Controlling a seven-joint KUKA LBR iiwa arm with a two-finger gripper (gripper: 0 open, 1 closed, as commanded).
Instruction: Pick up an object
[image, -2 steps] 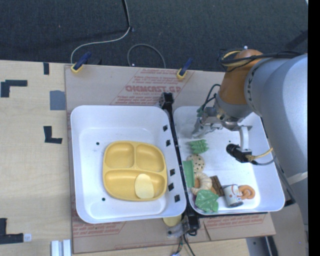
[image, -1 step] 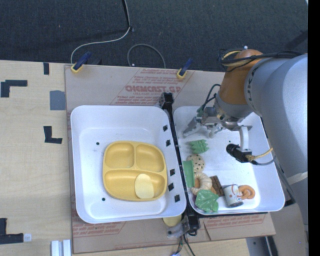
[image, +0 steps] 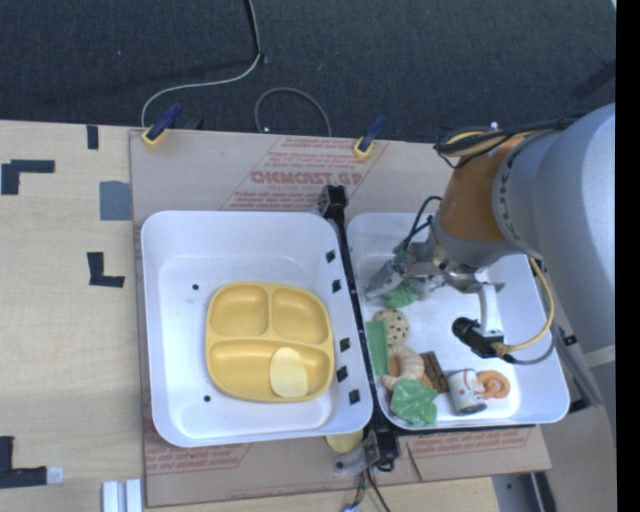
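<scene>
Now, tool: my tool is low over the far-left part of the right bin, its metal tip just above a small green piece; whether it is spread or closed, and whether it has hold of anything, I cannot tell.
Arm: my grey arm with the orange band comes across the right bin's far-right side.
Green piece: in the right bin, touching or just under my tool's tip, near the bin's left wall.
Pile: nearer the right bin's front, a speckled beige lump, a long green strip along the left wall, a brown bar, a crumpled green lump, a small can and an orange ring.
Left bin: the left bin sits just beside the right bin and holds a yellow divided plate with a pale round disc.
Desk: the desk carries both bins on a cardboard sheet.
</scene>
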